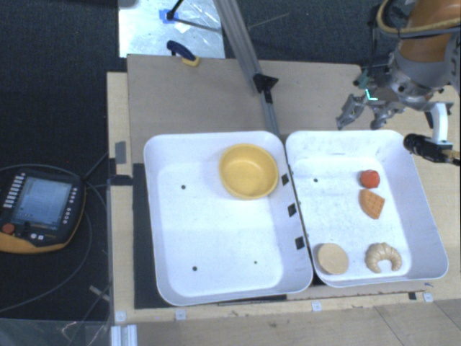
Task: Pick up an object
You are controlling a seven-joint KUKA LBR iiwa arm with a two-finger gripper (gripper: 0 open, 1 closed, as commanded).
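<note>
The gripper [364,114] is seen above the far rim of the right bin [421,215], its fingers spread apart with nothing between them. Four items are laid in that bin: a tomato [369,179], a waffle piece [372,205] just below it, a round cracker [333,259] and what appears to be a croissant [382,256] near the front. A yellow bowl [248,171] is set in the left bin [166,215].

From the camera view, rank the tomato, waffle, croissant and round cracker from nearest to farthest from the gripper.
Gripper hangs above the right bin's far edge.
1. Tomato, right bin, far side.
2. Waffle, just below the tomato.
3. Croissant and round cracker, near corners: too close to call.
</note>
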